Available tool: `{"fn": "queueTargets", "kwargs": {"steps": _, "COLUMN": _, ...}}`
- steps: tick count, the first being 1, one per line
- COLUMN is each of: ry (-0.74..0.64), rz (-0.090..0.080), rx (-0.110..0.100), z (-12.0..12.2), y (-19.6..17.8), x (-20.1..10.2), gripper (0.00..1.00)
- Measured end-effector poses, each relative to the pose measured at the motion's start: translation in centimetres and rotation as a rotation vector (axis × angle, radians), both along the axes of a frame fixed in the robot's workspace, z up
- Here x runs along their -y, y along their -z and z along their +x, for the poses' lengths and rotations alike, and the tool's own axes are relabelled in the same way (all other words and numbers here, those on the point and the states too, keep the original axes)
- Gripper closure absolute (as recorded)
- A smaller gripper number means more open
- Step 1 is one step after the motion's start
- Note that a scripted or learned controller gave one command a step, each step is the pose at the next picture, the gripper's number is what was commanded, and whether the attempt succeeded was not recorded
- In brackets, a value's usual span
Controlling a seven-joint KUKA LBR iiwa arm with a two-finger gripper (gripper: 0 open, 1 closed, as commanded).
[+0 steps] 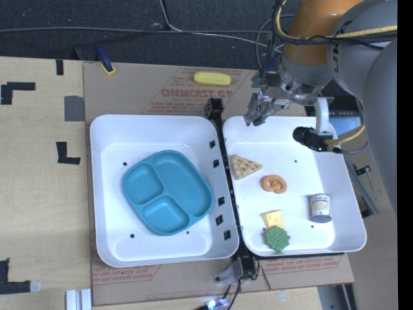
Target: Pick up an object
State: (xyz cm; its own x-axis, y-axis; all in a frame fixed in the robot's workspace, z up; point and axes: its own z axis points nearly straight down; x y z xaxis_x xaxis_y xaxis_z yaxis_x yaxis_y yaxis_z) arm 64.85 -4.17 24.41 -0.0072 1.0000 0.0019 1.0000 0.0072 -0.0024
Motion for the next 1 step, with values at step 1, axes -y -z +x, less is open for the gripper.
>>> {"fn": "queueTargets", "kwargs": {"steps": 1, "ry": 0.0, "rz": 0.0, "rx": 0.0, "z": -0.76, "y": -0.29, "x": -5.66, "gripper": 1.0}}
